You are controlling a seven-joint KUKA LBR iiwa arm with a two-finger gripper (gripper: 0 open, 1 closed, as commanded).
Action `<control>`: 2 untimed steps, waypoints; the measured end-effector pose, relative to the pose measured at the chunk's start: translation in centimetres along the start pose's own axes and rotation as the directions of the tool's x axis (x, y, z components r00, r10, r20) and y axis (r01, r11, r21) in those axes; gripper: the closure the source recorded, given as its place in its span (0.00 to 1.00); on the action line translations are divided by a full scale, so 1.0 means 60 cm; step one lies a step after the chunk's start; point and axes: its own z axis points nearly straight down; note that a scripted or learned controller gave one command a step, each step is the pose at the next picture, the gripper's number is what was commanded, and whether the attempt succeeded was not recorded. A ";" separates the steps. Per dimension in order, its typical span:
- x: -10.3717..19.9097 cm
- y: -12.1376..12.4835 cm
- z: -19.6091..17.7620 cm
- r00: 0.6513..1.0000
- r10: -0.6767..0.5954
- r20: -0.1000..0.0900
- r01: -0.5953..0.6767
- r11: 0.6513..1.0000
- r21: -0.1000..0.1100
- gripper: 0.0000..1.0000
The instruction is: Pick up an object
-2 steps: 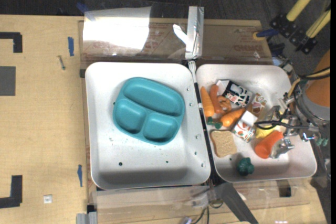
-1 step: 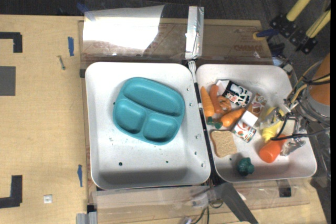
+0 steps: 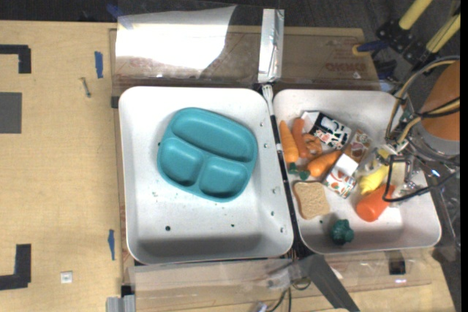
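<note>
- left bin (image 3: pixel 139 157) held a teal divided plate (image 3: pixel 207 151), mid-frame left of centre
- right bin (image 3: pixel 424 226) held the clutter: two carrots (image 3: pixel 291 142) by its left wall, bread slice (image 3: pixel 312 199) below them, green piece (image 3: pixel 341 231) near the bottom rim
- black-and-white carton (image 3: pixel 329 131) at top, small white box (image 3: pixel 342 177) in the middle
- yellow piece (image 3: pixel 374 178) and orange piece (image 3: pixel 371 207) just under the gripper (image 3: pixel 395 170)
- gripper at the right side of the frame over the right bin, cannot tell its grip state
</note>
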 end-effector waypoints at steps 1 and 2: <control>0.034 0.031 -0.001 0.992 0.128 -0.001 -0.128 0.992 -0.001 0.00; 0.026 0.030 -0.021 0.992 0.126 0.008 -0.126 0.992 0.003 1.00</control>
